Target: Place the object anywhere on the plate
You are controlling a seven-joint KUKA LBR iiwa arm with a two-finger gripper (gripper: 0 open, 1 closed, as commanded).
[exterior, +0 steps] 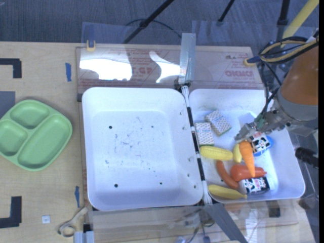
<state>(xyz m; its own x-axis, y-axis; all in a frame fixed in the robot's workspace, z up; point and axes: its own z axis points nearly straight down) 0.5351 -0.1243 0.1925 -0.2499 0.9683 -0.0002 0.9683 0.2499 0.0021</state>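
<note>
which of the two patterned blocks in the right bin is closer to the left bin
The lower patterned block, lying by the divider just above the corn cob. The other block sits further right and higher up.

Bright, even overhead light fills the scene. Strong white glare streaks the clear plastic panel [126, 65] behind the two shallow white bins [136, 146], washing out its print. Shadows are soft and short. The large orange-banded grey arm [302, 82] at right looks blurred, while the pale wooden table [40, 196] stays reasonably sharp.
</note>
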